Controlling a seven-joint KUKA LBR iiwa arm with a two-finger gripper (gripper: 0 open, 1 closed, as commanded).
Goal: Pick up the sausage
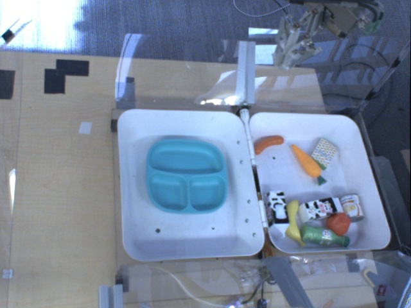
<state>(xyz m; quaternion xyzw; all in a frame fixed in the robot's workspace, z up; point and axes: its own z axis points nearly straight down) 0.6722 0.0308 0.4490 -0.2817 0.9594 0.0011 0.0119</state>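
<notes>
- The sausage [268, 144] lies in the right bin [359, 140], at its upper left corner close to the wall shared with the left bin, well below the gripper [297, 43] and a little to its left in the view.
- Just right of the sausage, still far below the gripper, a carrot [307, 162] lies at a slant, with a small patterned packet [324, 152] beside it.
- Farther down from the gripper, along the bin's near edge, sit a black-and-white carton [276, 208], a banana [293, 222], a green bottle [324, 237], a second small milk carton [320, 208], a tomato [338, 223] and a small can [350, 206], packed close together.
- The left bin [135, 172], down and to the left of the gripper, holds a blue divided plate [187, 175].
- The gripper hangs above the bench beyond the far edge of the right bin, nothing between its fingers; how wide they stand I cannot tell.
</notes>
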